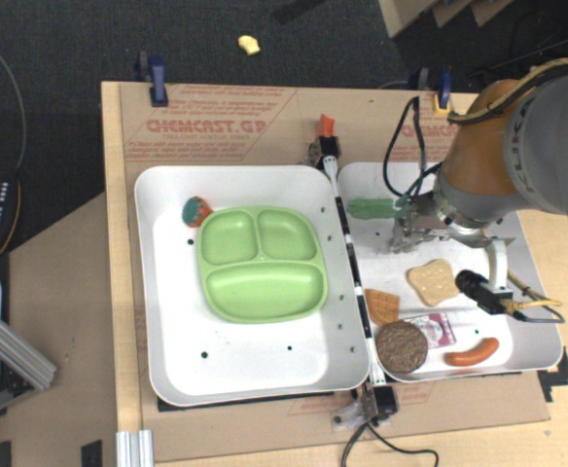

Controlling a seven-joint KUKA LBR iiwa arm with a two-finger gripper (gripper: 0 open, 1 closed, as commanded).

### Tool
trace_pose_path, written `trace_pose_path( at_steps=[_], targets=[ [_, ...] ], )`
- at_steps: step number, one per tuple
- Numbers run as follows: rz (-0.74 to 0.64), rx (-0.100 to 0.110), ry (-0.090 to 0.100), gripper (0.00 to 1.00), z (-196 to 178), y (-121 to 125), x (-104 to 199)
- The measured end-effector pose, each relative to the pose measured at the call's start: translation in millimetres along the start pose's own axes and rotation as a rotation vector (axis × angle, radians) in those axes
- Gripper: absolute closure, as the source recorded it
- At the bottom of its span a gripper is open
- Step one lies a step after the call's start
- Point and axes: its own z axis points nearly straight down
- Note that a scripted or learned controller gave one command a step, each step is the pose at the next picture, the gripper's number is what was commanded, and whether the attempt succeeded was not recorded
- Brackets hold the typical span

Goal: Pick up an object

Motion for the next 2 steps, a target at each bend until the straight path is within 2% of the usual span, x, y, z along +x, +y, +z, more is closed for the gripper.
trace_pose_path(
  at_steps=[1, 2],
  targets=[
    [0.0, 0.001, 0.0, 0.0, 1, 0, 0],
    [-0.001, -0.005, -0.003, 0.0, 0, 65, -44]
  ],
)
